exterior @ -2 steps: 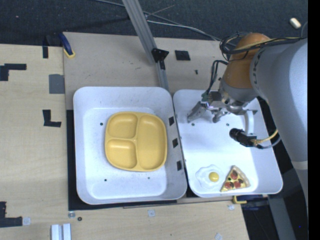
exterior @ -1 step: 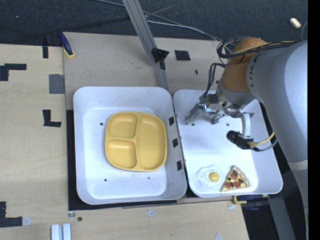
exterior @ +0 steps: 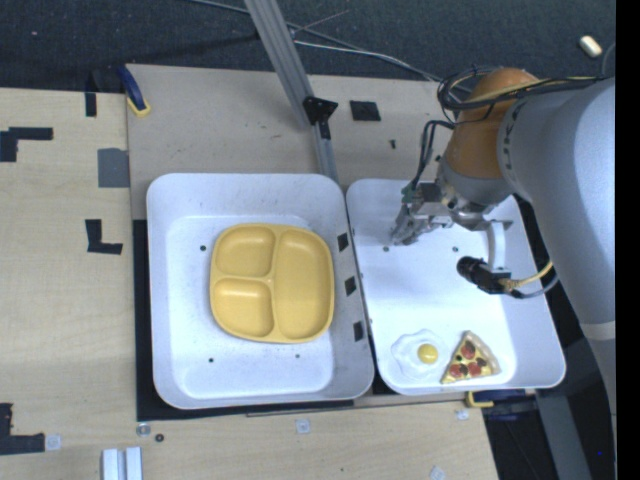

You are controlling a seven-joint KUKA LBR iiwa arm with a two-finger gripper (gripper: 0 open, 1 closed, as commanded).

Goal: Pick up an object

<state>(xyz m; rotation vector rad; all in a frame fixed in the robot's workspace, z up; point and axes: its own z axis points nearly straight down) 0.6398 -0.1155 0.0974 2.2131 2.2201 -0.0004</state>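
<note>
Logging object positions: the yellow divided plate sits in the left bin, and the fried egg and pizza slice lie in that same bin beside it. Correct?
Not quite. In the camera view the fried egg and pizza slice lie in the right bin; the yellow divided plate sits in the left bin.

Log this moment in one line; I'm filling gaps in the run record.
gripper: over right bin's far end | holding: nothing seen | fried egg, pizza slice: near edge | yellow plate: left bin

My surface (exterior: 70, 268): two white bins, the left bin (exterior: 180, 368) and the right bin (exterior: 530, 358). One yellow divided plate (exterior: 272, 282). One toy fried egg (exterior: 417, 351). One toy pizza slice (exterior: 470, 358). One claw (exterior: 408, 223), mine.
</note>
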